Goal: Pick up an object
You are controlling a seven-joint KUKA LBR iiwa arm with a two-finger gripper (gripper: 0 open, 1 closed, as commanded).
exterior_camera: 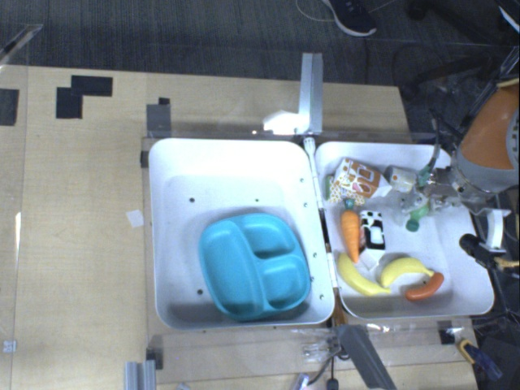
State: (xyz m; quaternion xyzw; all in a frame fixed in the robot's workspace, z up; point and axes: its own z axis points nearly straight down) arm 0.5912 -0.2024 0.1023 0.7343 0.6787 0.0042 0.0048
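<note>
The right bin (pixel 479 303) holds the loose items. An orange-and-white carton (pixel 356 180) lies at its back left. In front of it an orange carrot (pixel 349 231) points toward the near side, beside a small black-and-white object (pixel 373 230). Two yellow bananas (pixel 382 273) lie near the front, with a red sausage (pixel 424 287) against them. My gripper (pixel 422 192) reaches in from the right over the back middle of this bin. A small green item (pixel 415 217) sits just below it and a pale grey piece (pixel 399 177) just to its left.
The left bin (pixel 175 177) carries a blue divided tray (pixel 254 264) toward its front. A metal post (pixel 312 96) stands behind the wall between the bins. The arm's orange band (pixel 494 128) hangs over the right bin's far right corner.
</note>
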